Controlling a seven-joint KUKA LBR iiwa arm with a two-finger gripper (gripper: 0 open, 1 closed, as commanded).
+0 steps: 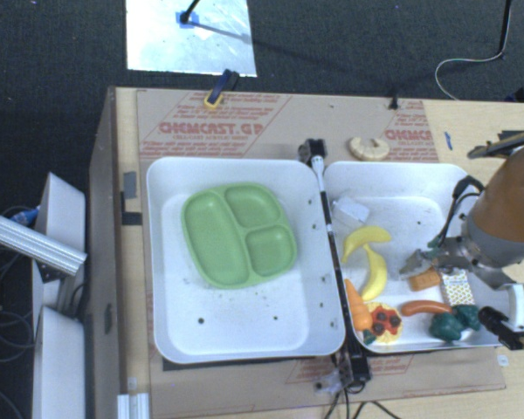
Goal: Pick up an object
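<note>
The table (pixel 244 116) is topped with brown printed board and carries two shallow white bins side by side. The left bin (pixel 170 321) holds a light green divided plate (pixel 238 234) with three compartments, lying flat and slightly turned, toward the bin's 12 o'clock half. At the table's 12 o'clock edge lies a small yellow and dark clip-like item (pixel 220 89), and near the bins' shared top corner sits a pale ring-shaped piece (pixel 368 149) on the board.

The right bin (pixel 393 182) holds the toys. A small white block (pixel 351 209) lies toward its 11 o'clock. Below it two yellow bananas: a curved banana (pixel 364 238) and, just beside it at 5 o'clock, a second banana (pixel 376 273). An orange carrot (pixel 356 304) lies along the bin's 7 o'clock wall, touching a flat toy with red and dark berries (pixel 384 321). At 3 o'clock from these, an orange cracker-like block (pixel 425 279) lies just beside a patterned white card (pixel 458 288). Below, a red-orange sausage (pixel 425 307), and at 5 o'clock a dark green broccoli-like piece (pixel 452 325).

The arm (pixel 511 208), grey with its orange band, reaches in from 3 o'clock. The pincer (pixel 438 257) hangs just above the orange block; whether its fingers are spread or closed cannot be told, and nothing is seen between them.
</note>
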